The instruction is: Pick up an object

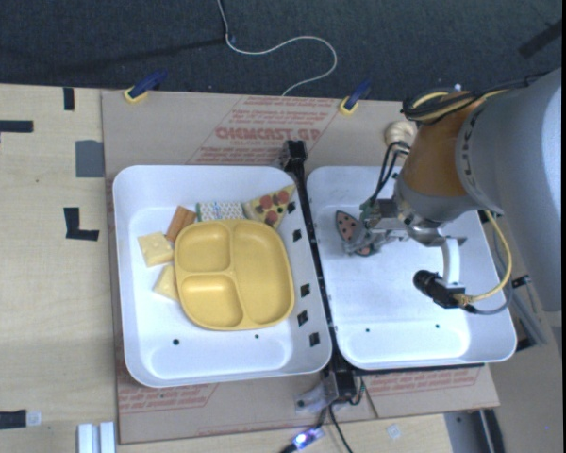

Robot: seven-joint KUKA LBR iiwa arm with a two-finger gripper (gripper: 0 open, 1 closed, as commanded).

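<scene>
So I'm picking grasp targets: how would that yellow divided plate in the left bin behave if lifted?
The yellow divided plate looks like rigid moulded plastic, so probably stiff and light. Its smooth, rounded rim may slip from the claw. It overlaps the small flat pieces beside it, so lifting could shift them.

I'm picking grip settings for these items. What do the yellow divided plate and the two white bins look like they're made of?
Yellow divided plate: probably moulded plastic with a smooth, slightly matte finish, judging by its uniform colour and rounded compartment ridges. Left bin and right bin: likely thin formed plastic, smooth and faintly glossy, with soft rounded rims.
</scene>
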